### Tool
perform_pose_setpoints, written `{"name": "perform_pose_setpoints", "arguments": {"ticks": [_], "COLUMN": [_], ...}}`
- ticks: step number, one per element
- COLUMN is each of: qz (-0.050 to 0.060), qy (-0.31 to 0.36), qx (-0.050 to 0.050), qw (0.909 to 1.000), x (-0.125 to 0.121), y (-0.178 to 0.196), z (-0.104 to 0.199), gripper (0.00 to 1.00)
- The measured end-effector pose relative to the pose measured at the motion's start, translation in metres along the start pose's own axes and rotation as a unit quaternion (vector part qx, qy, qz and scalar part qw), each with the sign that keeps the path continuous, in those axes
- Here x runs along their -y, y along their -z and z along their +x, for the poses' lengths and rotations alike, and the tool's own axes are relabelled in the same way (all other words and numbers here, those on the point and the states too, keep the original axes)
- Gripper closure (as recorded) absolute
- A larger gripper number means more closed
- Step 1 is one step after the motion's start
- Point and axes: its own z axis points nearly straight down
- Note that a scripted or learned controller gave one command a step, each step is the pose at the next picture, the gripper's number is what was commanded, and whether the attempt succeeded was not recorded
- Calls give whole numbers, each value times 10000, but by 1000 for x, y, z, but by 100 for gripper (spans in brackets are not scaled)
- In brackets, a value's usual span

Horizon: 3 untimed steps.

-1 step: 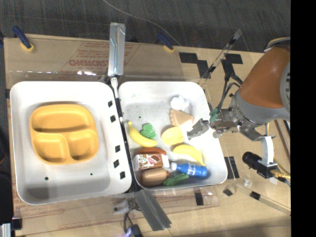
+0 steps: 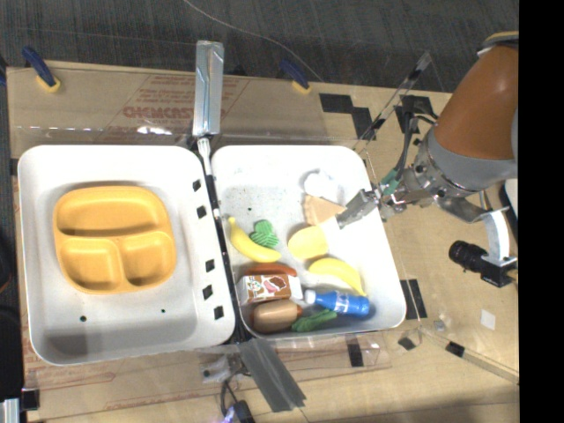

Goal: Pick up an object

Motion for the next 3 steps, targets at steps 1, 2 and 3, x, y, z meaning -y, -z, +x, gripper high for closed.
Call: {"name": "perform_pose_setpoints", "arguments": {"ticks": [1, 2, 3], "qz": [56, -129, -18], "qy": [-129, -423, 289], "qx": [-36, 67, 3], "qw": [9999, 9990, 9996], "x": [24, 3, -27], "y": [-163, -190, -200], "z": [5, 25, -7], "gripper": [0, 0, 0]}}
